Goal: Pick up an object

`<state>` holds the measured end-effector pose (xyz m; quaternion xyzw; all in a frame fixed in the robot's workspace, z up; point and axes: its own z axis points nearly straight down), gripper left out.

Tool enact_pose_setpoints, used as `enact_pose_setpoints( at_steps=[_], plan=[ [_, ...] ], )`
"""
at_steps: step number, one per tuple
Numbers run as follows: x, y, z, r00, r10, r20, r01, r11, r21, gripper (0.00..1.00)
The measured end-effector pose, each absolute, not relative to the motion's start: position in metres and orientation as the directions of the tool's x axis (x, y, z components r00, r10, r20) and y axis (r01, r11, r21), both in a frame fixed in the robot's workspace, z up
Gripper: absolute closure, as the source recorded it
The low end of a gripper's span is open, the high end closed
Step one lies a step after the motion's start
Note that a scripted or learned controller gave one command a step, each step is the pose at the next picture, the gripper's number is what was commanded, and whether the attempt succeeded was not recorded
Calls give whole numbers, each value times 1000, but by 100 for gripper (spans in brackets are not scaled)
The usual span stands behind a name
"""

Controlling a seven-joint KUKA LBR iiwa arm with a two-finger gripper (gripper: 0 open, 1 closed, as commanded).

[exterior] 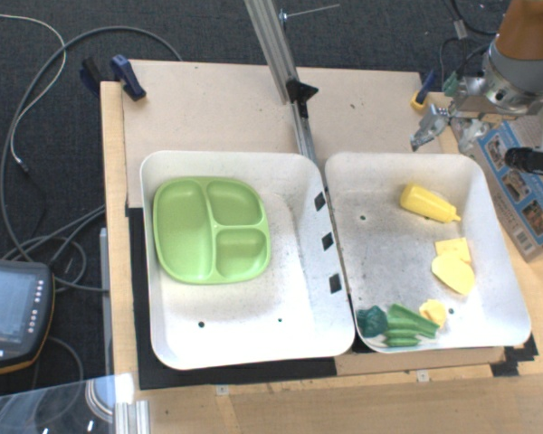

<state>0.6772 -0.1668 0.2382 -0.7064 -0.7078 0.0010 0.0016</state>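
Toy food like the small yellow plastic corn cob (428, 203) looks light and slippery, best pinched across its middle, while the grey two-finger gripper (432, 127) is seen holding nothing, its opening too blurred to be told.

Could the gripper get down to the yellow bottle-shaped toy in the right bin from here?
Probably yes: the yellow toy lies alone near the right bin's far end, nothing over it, and the gripper hangs just beyond that rim.

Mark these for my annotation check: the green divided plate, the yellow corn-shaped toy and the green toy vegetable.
green divided plate (212, 231): camera view, its centre ridge.
yellow corn-shaped toy (427, 203): camera view, mid-body.
green toy vegetable (398, 324): camera view, its middle.
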Motion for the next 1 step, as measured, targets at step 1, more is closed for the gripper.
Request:
enact_pose_setpoints(
  at_steps=[1],
  plan=[
    [641, -94, 97, -4, 1000, 4, 1000, 4, -11, 0]
  ],
)
